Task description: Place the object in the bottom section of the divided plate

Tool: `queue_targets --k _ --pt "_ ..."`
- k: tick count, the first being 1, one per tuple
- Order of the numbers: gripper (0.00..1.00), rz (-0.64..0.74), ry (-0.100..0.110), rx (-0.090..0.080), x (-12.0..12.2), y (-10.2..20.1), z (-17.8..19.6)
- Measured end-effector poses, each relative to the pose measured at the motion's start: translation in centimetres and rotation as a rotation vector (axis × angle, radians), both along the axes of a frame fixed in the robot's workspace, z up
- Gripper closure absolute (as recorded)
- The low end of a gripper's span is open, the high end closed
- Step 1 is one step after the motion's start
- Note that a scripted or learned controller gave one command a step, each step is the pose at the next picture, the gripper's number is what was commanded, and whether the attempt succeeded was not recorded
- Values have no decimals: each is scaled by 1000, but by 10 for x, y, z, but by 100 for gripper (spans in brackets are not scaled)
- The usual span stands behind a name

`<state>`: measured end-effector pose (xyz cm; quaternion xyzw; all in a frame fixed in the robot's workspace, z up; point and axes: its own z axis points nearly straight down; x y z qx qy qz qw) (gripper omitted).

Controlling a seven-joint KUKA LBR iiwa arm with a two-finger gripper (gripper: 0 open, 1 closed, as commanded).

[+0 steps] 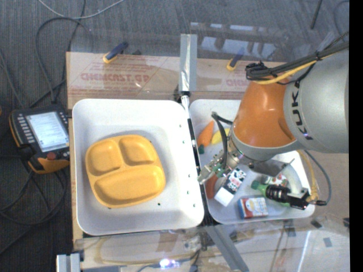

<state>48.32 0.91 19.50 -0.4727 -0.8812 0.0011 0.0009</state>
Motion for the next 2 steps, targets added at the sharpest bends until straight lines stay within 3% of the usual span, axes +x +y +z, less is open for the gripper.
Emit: queue_targets --k 1,2 --pt "100 0 1 0 0 77 13" --pt "100 401 -16 3 4 110 -87"
